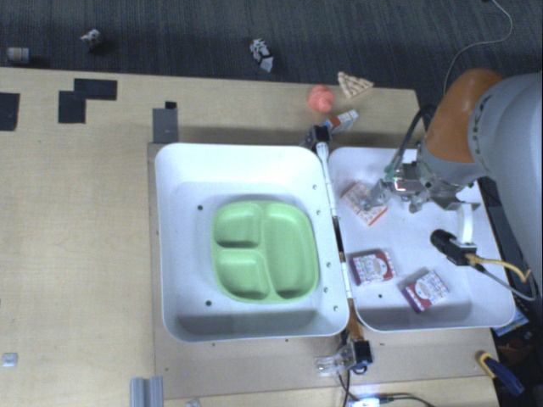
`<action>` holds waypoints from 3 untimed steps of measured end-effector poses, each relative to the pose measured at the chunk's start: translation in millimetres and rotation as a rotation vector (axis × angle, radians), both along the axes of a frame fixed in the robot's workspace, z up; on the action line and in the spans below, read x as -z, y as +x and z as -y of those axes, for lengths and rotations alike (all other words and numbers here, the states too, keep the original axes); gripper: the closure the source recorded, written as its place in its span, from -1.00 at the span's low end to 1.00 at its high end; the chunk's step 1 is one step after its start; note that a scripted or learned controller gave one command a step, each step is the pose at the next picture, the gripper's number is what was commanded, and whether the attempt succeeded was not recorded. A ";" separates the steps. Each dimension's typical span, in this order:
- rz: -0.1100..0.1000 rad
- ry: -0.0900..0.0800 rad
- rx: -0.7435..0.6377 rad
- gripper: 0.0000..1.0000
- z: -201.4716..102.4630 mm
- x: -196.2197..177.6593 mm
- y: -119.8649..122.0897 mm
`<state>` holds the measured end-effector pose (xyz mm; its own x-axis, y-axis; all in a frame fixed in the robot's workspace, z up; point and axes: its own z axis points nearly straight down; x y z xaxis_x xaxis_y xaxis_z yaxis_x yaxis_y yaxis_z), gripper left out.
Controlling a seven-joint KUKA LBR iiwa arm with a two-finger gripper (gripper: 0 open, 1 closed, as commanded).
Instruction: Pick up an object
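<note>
Three small red-and-white packets lie in the right bin: one at the upper left, one lower in the middle, and one at the lower right. My gripper hangs low over the bin's upper part, its tip right at the upper-left packet's right edge. Whether it touches that packet is unclear. The grey arm with its orange band comes in from the right.
The left bin holds a green divided plate. Behind the bins on the bench lie a pink ball, a triangular toy slice and a small tube. The bins' shared rim runs close to the left of the gripper.
</note>
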<state>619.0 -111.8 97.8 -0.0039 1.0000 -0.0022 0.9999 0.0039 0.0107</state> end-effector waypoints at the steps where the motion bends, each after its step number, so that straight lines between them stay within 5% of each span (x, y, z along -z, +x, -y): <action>1: 0.005 0.001 -0.007 1.00 -1.9 -12.0 2.1; 2: 0.005 0.001 -0.007 -1.00 -2.1 -11.8 2.0; 3: 0.009 0.001 0.003 -1.00 -14.9 7.2 -46.2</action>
<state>572.9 -96.9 90.6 -0.0010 1.0000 -0.0017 0.9998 0.0010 0.0194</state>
